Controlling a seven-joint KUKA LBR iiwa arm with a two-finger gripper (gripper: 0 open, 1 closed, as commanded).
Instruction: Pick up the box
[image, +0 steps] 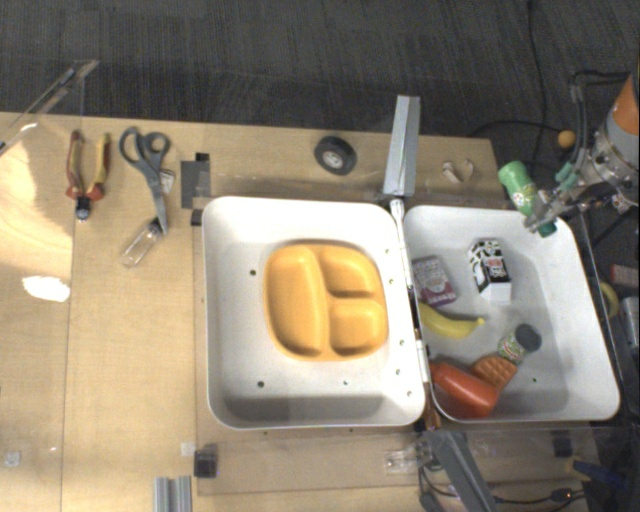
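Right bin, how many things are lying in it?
5: a purple packet by the left wall, a black-and-white box up top, a banana mid-bin, a red item and a bottle at the front. Others may be hidden.

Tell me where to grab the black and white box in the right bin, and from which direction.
Grip the box across its narrow left and right sides, coming straight down from above. It stands clear of the purple packet and banana, so fingers likely fit either side.

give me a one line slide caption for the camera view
Gripper poised over the right bin's far rim, box lying inside beside a banana; yellow tray in the left bin.
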